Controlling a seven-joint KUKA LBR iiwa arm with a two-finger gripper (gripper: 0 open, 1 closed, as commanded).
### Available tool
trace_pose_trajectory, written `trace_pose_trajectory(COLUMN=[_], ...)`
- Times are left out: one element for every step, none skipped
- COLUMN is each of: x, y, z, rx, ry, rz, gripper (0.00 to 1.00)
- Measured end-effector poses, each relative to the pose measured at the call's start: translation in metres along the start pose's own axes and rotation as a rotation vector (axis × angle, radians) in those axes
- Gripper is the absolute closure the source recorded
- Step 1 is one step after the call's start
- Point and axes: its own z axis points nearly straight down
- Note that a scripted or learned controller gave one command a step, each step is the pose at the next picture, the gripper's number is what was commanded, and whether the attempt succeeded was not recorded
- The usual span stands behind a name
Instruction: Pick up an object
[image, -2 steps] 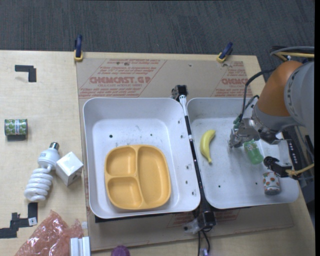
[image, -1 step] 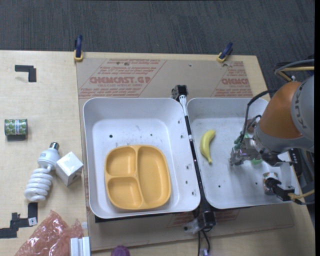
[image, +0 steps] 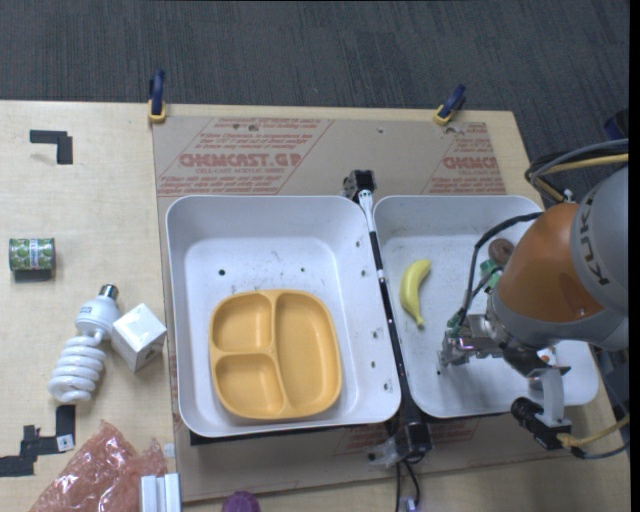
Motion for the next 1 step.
trace_pose_trajectory(x=[-0.0514], y=[0.0407], z=[-0.0004], rx=[-0.002], ry=[-0.001], rz=[-0.001], gripper=[0.0])
